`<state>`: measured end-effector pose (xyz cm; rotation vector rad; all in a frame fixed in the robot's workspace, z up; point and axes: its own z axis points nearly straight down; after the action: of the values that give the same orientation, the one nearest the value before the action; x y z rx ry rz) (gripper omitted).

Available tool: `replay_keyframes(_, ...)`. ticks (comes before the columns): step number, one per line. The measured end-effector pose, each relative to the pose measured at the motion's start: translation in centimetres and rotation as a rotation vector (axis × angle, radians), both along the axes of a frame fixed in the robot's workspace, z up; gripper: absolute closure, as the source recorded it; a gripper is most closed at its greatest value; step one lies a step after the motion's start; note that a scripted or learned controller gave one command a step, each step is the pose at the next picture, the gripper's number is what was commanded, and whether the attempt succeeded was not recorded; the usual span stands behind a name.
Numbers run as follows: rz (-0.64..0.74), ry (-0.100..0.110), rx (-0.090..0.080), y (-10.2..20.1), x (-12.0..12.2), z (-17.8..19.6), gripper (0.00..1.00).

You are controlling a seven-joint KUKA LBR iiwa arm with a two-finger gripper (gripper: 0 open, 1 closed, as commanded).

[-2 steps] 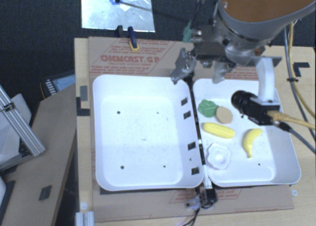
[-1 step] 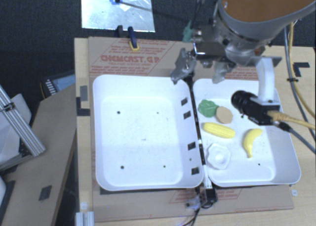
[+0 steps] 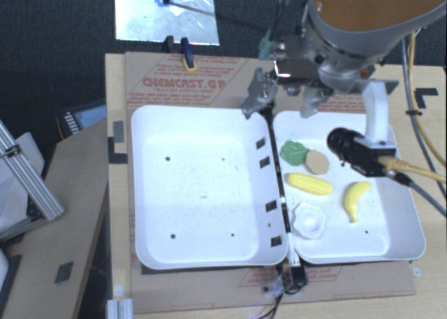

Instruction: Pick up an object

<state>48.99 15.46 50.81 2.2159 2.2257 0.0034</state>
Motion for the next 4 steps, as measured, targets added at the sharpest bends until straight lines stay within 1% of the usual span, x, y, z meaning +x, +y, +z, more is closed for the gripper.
replay_keyframes(2,0.0,0.0,0.0,0.0,0.0,0.0,0.0)
replay_keyframes(3,-0.006,0.017,-0.006,-1.9,-0.5,-21.3,0.0)
replay_keyframes(4,0.002,-0.019,0.007,2.0,4.4,0.0,0.0)
